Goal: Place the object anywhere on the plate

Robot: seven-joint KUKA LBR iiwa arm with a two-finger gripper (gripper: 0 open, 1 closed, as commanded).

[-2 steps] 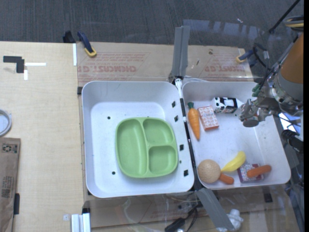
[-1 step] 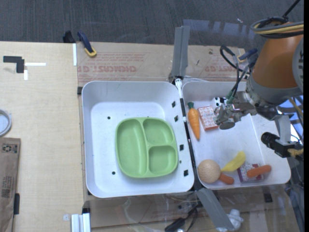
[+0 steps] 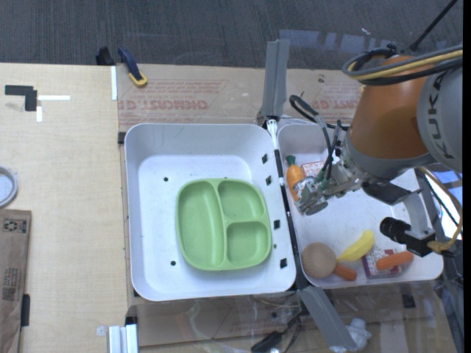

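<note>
Where bins meet, metal pincer (image 3: 313,197), grip state unclear, beside glossy three-compartment green plate (image 3: 224,224).

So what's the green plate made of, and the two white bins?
The green plate looks like molded plastic: one even pale green, smooth matte surface, rounded dividers between three compartments. The left bin and the right bin also look like plastic or thin coated sheet: plain white with soft rounded rims, slightly glossy. That is a guess from looks alone.
</note>
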